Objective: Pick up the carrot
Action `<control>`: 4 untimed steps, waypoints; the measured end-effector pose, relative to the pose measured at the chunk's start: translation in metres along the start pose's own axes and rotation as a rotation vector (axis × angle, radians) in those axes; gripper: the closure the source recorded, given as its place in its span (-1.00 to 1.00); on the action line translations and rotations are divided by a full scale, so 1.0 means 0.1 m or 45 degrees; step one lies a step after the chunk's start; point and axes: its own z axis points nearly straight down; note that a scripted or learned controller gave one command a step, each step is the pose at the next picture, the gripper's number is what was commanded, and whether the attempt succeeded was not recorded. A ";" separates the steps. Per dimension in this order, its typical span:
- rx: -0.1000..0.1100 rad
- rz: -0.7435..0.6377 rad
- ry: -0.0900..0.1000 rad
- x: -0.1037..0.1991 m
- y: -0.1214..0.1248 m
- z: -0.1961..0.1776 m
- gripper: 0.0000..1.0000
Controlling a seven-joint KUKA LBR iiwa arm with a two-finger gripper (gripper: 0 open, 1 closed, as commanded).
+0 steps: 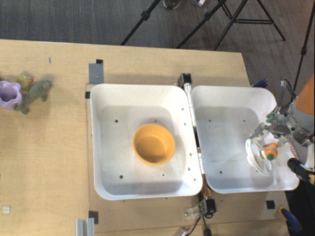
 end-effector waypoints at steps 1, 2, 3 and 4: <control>-0.001 -0.261 0.000 -0.03 -0.32 -0.05 -1.00; 0.002 0.125 0.000 -0.14 -0.30 -0.05 -1.00; -0.016 0.021 0.000 0.04 0.03 0.58 -1.00; -0.021 0.014 0.001 0.06 0.05 0.48 1.00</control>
